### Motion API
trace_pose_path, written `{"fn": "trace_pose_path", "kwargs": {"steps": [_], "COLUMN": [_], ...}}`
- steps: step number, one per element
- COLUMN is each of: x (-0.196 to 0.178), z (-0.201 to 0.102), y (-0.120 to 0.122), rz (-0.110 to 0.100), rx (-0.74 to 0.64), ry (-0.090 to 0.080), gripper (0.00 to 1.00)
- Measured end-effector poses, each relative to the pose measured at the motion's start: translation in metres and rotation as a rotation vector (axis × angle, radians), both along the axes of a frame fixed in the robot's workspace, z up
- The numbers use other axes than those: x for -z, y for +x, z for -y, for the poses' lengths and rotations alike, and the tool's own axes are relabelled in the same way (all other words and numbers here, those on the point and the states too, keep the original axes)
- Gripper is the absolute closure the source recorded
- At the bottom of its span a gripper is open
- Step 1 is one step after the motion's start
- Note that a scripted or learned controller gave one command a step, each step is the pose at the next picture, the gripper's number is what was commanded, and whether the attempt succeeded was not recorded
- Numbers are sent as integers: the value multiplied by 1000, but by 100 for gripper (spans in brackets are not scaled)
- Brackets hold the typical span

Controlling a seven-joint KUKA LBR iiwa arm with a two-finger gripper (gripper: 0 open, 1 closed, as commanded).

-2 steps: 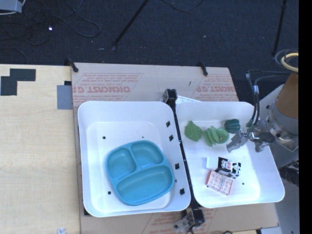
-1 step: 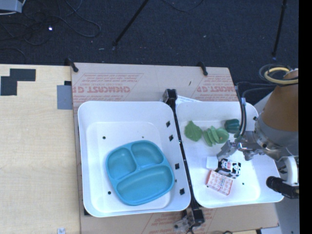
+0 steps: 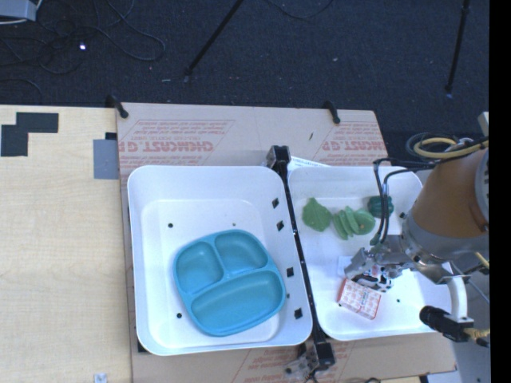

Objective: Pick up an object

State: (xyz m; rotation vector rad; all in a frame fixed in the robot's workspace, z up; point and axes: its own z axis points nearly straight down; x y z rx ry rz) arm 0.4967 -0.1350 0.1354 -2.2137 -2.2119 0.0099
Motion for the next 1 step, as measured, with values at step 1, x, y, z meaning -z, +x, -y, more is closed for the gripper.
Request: {"fn": "trace_pose_path", "kwargs": {"steps": [1], "x": [19], "z": [2], "y": [5], "rz": [23], "rx": [0], "ry": [-7], "gripper": [0]}}
